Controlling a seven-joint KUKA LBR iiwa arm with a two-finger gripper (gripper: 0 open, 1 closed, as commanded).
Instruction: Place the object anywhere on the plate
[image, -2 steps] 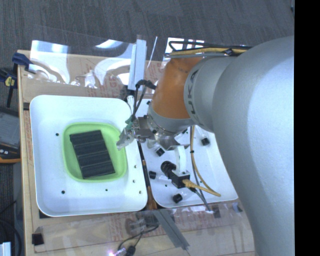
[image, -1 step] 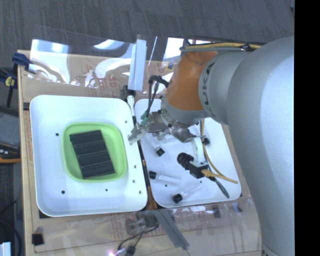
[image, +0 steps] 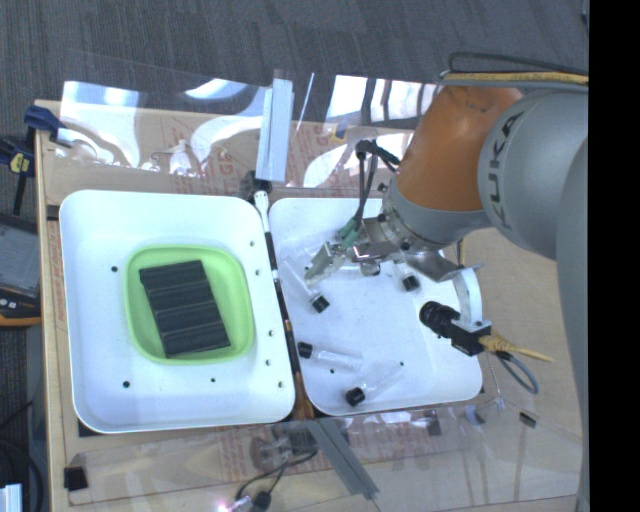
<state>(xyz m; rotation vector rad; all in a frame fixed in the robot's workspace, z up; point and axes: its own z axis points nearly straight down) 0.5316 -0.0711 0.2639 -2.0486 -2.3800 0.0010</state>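
A light green plate (image: 236, 300) lies in the left white bin (image: 90, 380). On it rests a dark grey ridged block (image: 183, 307), lying flat and a little tilted. My gripper (image: 343, 262) hangs over the upper left part of the right bin (image: 450, 375), well away from the plate. Its fingers (image: 320, 262) stand open with nothing between them. The grey arm with its orange band (image: 455, 150) covers the right bin's far right corner.
Several small clear tubes with black caps lie in the right bin: one (image: 318, 300) just below the gripper, one (image: 305, 351) near the divider, one (image: 355, 396) at the front. A raised rim (image: 278, 310) separates the bins.
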